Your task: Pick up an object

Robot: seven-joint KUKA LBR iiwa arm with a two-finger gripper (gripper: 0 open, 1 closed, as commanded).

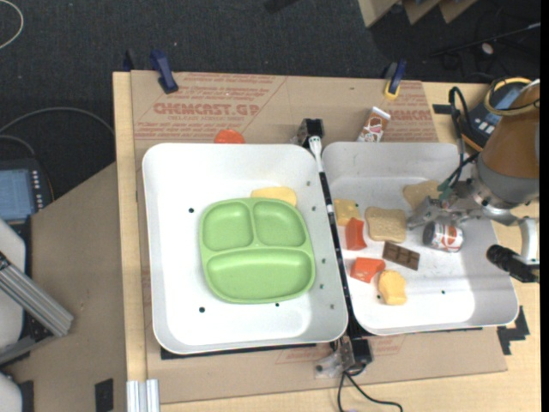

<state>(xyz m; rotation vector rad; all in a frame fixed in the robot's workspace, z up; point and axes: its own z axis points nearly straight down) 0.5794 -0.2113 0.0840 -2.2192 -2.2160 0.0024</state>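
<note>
Gripper (439,213) low at right of frame, over red-and-white can (448,239) in right bin (480,303) (finger state: cannot tell); nothing lifted, pick not yet done

Both white bins (171,230) look like smooth, slightly glossy plastic. The green divided tray (256,251) is smooth plastic with a soft sheen. The desk (206,101) top looks like matt brown cardboard with printed red lettering. The end effector (442,211) shows dull grey metal.
</note>
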